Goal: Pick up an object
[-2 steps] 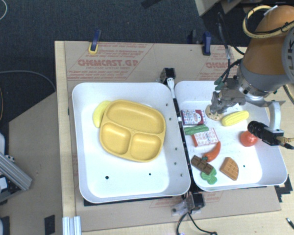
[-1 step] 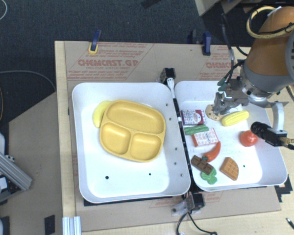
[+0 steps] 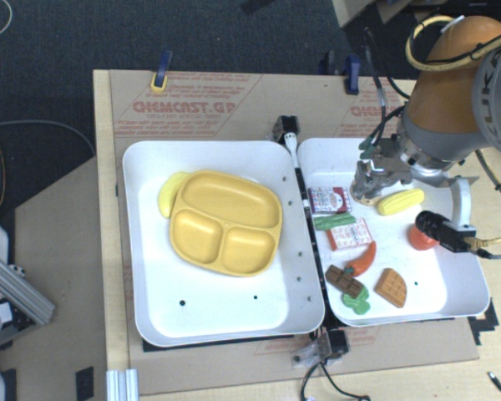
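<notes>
Gripper (image 3: 366,186) low in right bin (image 3: 468,299) | finger state: cannot tell | corn cob (image 3: 400,201) just beside, bench-edge side, long axis across bin

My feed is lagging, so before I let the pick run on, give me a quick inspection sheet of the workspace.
Surface: cardboard-topped bench bearing left bin and right bin, side by side.
Job's things: right bin holds corn, tomato, chili, waffle, chocolate, green piece, two red-and-white packets and a green strip between them.
Clutter: yellow tray in left bin, over a yellow item at its left edge.
Grippers: end effector low in right bin, beside the corn; grip state unclear.
Cables: yellow loop on arm; wires below the bins.
Surroundings: dark carpet; clamps on bench's far edge.
</notes>
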You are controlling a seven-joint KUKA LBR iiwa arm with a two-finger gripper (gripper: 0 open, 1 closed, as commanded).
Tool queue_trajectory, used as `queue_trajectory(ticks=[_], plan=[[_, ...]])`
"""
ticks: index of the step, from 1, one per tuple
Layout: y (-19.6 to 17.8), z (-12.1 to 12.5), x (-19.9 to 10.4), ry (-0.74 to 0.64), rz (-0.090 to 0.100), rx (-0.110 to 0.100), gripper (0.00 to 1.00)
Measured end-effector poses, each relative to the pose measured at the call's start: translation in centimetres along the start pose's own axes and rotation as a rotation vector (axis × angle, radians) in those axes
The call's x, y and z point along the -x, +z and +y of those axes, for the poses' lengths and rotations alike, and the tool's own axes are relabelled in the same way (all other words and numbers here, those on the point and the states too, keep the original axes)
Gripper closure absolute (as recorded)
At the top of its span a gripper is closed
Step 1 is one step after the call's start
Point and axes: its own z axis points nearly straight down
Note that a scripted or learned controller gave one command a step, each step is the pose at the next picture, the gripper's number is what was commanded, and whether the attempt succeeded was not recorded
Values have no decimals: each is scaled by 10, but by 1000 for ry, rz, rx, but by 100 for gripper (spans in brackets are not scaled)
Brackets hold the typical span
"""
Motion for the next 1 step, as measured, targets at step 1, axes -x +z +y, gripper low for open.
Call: queue_trajectory(ticks=[1], plan=[[6, -10, 14, 1, 0, 0, 100]])
